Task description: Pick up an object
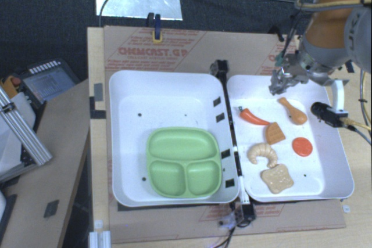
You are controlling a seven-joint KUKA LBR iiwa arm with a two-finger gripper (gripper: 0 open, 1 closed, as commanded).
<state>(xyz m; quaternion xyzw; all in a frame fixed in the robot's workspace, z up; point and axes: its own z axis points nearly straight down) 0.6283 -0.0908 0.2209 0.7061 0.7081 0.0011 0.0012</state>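
Bare floor rings the green tray; toy foods crowd the right bin.

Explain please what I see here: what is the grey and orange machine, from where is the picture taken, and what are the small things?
The machine is a robot arm; its gripper hangs over the far part of the right bin. One fixed camera looks down at a slant. In that bin lie toy foods: a carrot, a drumstick, a croissant, a toast slice, a red disc and an orange wedge. The left bin holds a green divided plate. Nothing visible is held.
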